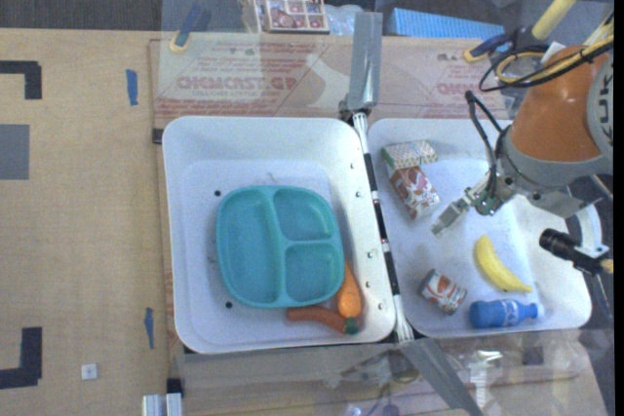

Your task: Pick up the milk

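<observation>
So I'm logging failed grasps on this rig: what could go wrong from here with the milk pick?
The milk carton lies tipped near the right bin's far-left corner, close to the wall, so fingers may lack room on that side. The gripper hangs beside the carton, off to its right, and could push it instead of straddling it. The can and banana look safely apart.
</observation>
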Tool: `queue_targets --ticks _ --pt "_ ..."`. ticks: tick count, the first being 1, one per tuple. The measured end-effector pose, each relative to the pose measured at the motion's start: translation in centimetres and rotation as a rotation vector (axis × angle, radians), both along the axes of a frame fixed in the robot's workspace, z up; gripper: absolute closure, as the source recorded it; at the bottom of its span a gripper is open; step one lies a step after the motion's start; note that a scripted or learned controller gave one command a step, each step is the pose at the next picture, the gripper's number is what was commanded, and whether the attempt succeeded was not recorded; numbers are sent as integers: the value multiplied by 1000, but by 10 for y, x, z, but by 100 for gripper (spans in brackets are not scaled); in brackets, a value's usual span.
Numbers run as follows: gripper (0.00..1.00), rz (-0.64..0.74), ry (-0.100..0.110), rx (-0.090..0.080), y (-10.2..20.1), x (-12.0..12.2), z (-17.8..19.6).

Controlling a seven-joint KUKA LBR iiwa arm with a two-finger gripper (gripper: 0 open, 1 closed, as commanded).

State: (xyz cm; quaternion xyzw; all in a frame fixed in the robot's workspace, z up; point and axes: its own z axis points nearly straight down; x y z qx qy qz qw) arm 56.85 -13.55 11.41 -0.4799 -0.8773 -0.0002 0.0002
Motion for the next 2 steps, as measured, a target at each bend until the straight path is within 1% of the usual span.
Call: queue_targets --ticks 1,2 --pt "0 -115 -9 -2 31 40 -26" --pt "0 -203 6 -2 33 87 -19"
